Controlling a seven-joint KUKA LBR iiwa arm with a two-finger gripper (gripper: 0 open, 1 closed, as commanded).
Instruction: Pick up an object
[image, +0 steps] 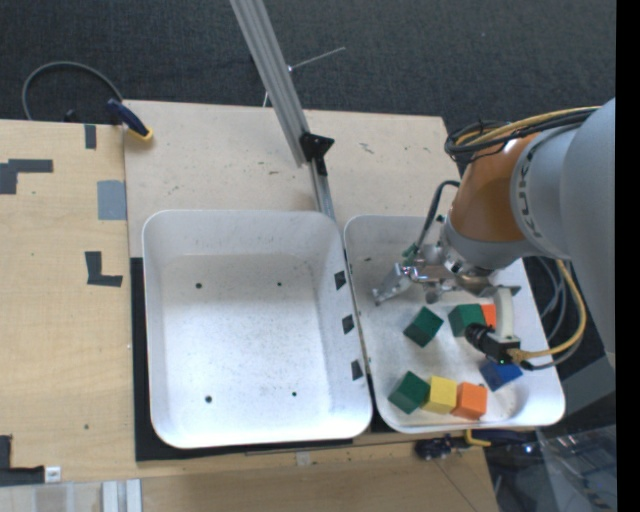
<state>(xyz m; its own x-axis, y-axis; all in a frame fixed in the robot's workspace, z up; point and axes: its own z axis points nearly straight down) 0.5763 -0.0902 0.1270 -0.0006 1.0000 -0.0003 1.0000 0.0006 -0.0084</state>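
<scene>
Dark green cube (423, 326) lying tilted in the right shallow white bin (385, 240), just near of the metal fingers (388, 291), their grip state unclear, green (408, 391), yellow (441, 394), orange (471, 400) blocks in a near row, left white bin (240, 225) alongside on the worktop (200, 150).

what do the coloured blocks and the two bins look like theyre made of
Blocks, such as the yellow block: probably painted wood or foam, going by flat matte faces and sharp edges. Right bin and left bin: likely moulded plastic, with smooth white rounded rims.
</scene>
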